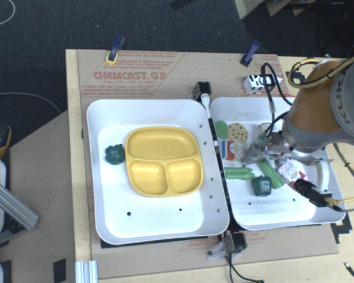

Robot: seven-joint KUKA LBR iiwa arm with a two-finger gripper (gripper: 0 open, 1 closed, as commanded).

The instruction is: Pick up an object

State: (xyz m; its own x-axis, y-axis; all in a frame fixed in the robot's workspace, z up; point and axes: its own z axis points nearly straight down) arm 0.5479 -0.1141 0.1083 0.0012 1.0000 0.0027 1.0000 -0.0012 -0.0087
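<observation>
Your gripper sits low in the right bin among crowded green pieces; grip state unclear. Risk: it nudges neighbours aside, closing on nothing.

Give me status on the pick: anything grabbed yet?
Done: the arm has reached into the right bin. In hand: nothing visibly; the gripper sits low among the clutter, near the green stick and the cookie. Left: grasp and lift. The yellow tray sits in the left bin.
</observation>
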